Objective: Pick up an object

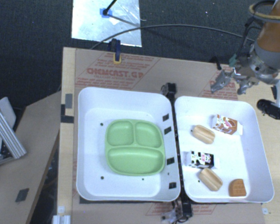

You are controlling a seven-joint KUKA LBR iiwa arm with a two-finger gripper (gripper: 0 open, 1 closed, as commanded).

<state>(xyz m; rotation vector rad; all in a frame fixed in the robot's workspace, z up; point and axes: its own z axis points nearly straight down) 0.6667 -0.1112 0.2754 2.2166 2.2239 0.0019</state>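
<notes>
Objects for pickup lie loose in the right-hand shallow white bin (252, 141); gripper (232, 83) hangs above that bin's far edge, fingers spread and holding nothing.

Contents of the right bin: a small red-and-white printed carton (224, 124) at the far side; a tan bread-roll-shaped piece (203, 134) just left of and nearer than the carton; a black-and-white patterned carton (202, 160) near the bin's middle; a second tan roll-shaped piece (210, 179) touching or just beside it on the near side; an orange-brown biscuit-shaped piece (237, 188) near the front right corner. The left-hand white bin (94, 110) contains a light green three-compartment plastic tray (135, 147). Both bins rest on a cardboard sheet with red print (114, 66).
</notes>
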